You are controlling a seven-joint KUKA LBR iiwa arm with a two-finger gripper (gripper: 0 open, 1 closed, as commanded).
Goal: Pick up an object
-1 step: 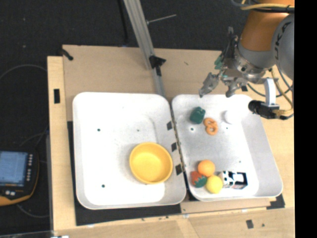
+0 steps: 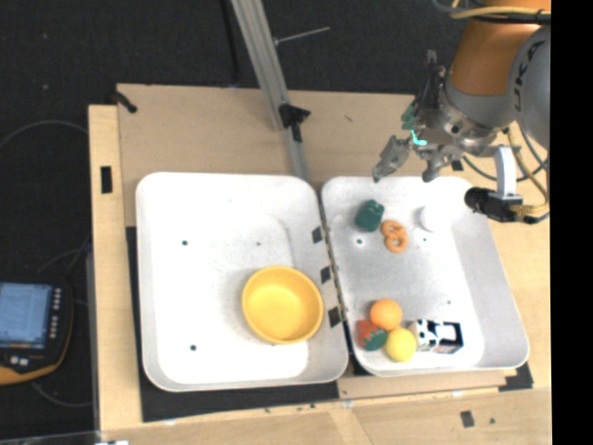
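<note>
Gripper [image 2: 412, 163] spread apart, holding nothing, above right bin's [image 2: 482, 248] far rim. Risk: descent clips rim, missing green block [image 2: 370, 215] and orange pretzel [image 2: 396, 236] nearby.

Arm enters from 2 o'clock, orange band uppermost, grey wrist angled down toward 8 o'clock. Gripper [image 2: 413, 165] hangs at about 1 o'clock in the view, its two fingers [image 2: 388, 161] spread apart, tips pointing down-left, nothing between them
</note>
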